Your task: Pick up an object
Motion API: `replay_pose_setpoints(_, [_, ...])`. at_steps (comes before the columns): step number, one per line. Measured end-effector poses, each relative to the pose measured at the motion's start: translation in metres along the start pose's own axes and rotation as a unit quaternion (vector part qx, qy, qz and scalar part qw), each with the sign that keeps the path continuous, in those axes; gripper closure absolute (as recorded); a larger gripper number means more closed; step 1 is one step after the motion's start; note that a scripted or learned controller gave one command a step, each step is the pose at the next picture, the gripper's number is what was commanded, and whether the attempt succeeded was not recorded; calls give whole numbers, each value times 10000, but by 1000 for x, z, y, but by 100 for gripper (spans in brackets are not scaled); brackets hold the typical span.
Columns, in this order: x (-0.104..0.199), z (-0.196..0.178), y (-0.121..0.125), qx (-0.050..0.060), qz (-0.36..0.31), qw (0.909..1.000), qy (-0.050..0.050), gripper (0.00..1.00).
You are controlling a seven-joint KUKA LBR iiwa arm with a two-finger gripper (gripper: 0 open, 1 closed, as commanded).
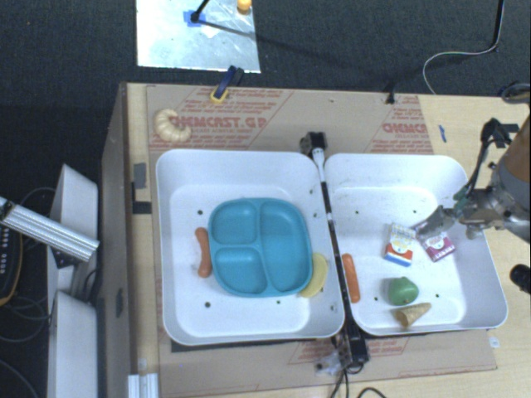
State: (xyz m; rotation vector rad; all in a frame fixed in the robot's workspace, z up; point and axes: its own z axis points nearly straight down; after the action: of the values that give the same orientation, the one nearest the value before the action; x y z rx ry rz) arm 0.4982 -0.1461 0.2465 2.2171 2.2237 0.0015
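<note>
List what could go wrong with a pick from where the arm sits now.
1. The gripper hangs between two small cartons, the blue-and-white one and the purple one; closing here might nudge one aside or catch both.
2. The green ball looks round and may roll if bumped.
3. The orange sausage lies against the right bin's left wall, which could block a grasp.

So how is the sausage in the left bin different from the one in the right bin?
The left bin's sausage lies on the bin floor just left of the blue tray, while the right bin's sausage lies along the divider between the bins. The left bin's sausage looks slightly curved and paler orange; the right bin's sausage looks straighter and redder. Both are slim, lie flat, run roughly lengthwise top to bottom, and sit apart from the gripper.
</note>
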Motion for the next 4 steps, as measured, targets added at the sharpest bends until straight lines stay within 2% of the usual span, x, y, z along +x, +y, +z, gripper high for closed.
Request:
replay_pose_setpoints(1, [6, 162, 32, -4, 7, 10000, -2, 0])
replay_pose_setpoints(2, [-3, 143, 80, -10, 1, 10000, -2, 0])
replay_pose_setpoints(3, [-37, 157, 49, -70, -7, 10000, -17, 0])
replay_pose_setpoints(4, [-53, 158, -8, -65, 3, 10000, -28, 0])
